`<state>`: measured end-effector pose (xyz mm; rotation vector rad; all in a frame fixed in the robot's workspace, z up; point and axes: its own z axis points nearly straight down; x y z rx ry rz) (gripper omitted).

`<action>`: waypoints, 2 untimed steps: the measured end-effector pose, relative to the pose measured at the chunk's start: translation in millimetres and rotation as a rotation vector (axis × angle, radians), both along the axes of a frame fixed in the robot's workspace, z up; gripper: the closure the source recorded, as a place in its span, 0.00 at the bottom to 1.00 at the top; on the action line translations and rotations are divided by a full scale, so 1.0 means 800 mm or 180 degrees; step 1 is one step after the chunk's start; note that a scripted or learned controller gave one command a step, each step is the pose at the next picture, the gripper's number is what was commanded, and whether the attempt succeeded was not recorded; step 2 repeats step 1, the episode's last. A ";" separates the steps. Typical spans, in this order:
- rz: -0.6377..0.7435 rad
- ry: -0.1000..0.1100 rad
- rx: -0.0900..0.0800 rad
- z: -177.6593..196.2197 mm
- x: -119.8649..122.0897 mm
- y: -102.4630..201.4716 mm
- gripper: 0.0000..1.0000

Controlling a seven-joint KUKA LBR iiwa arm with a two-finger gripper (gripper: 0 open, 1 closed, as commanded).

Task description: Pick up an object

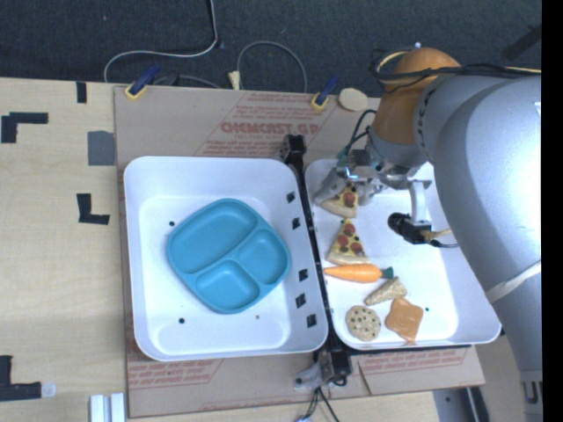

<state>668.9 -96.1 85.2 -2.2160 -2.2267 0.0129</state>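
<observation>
My gripper [346, 183] is low at the far left corner of the right bin [471, 319], directly over a toy pizza slice [340, 204] and touching or nearly touching its far end. A second pizza slice [348, 243] lies just in front of it. Further forward are an orange carrot [354, 272], a small tan wedge [387, 291], a round cookie [362, 322] and an orange cracker-like piece [405, 318]. The arm's grey body hides the right part of this bin.
The left bin [145, 192] holds a blue divided plate [229, 255]. A black divider [303, 227] runs between the bins. Cables and clamps lie past the far edge of the cardboard. The bench extends to the left.
</observation>
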 end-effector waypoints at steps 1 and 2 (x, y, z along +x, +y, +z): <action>-0.0003 -0.0022 0.0008 0.019 0.002 0.001 1.00; -0.0003 -0.0022 0.0008 0.019 0.002 0.001 1.00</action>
